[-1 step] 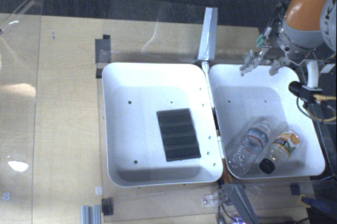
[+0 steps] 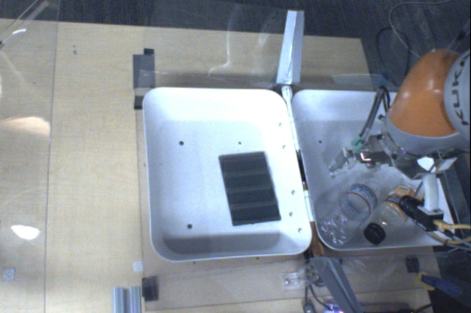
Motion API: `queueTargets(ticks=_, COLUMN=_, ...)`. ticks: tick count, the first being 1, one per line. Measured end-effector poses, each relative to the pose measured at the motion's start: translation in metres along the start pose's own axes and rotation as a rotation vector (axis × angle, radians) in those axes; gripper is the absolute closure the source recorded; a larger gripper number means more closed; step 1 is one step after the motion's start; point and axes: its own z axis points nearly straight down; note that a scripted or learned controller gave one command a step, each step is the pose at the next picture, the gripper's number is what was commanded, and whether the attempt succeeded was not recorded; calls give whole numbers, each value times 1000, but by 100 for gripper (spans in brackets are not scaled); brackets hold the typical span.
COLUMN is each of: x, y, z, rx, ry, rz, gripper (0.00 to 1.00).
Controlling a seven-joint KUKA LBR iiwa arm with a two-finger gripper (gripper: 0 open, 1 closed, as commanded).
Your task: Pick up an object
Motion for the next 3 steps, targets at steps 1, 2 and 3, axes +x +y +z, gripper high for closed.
queueTargets(ticks=1, x=-18, y=-45, z=42, rx=-16, ry=-3, rz=-14, gripper=0)
queueTargets(ticks=2, x=-62, y=-49, z=42, rx=-14, ry=-4, rz=75, gripper=0)
queueTargets(ticks=3, x=-85, y=-51, z=43, rx=-12, ry=-2, rz=287, gripper=0)
